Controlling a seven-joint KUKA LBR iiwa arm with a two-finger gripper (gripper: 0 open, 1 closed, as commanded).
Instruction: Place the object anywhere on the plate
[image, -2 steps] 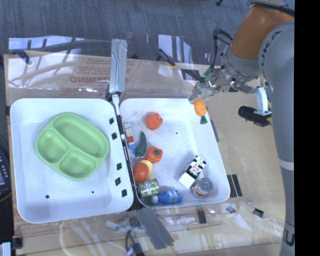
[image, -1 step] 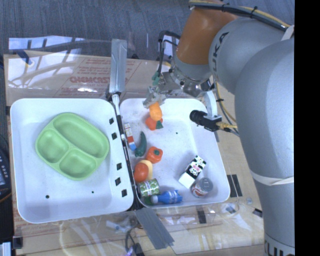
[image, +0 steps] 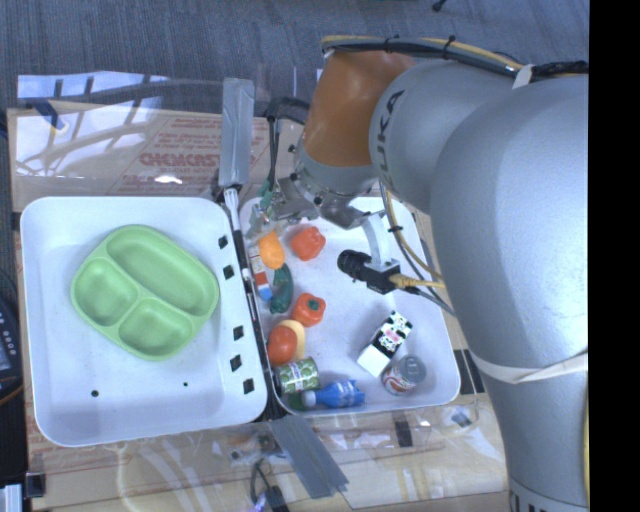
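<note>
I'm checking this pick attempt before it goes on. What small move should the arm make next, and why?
Probably lower the gripper onto the orange toy just below it and close. The green plate in the left bin holds nothing, and all the toys lie in the right bin, so a pick comes first.

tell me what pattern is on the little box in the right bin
Black and white patches, like a cow print, on the little box; it shows best in the camera view.

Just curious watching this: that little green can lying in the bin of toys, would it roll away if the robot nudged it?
Probably. The green can lies on its side, so a push across its length would likely roll it. It is hemmed in by the blue bottle and the bin wall, so it may not go far. It looks small, probably light.
</note>
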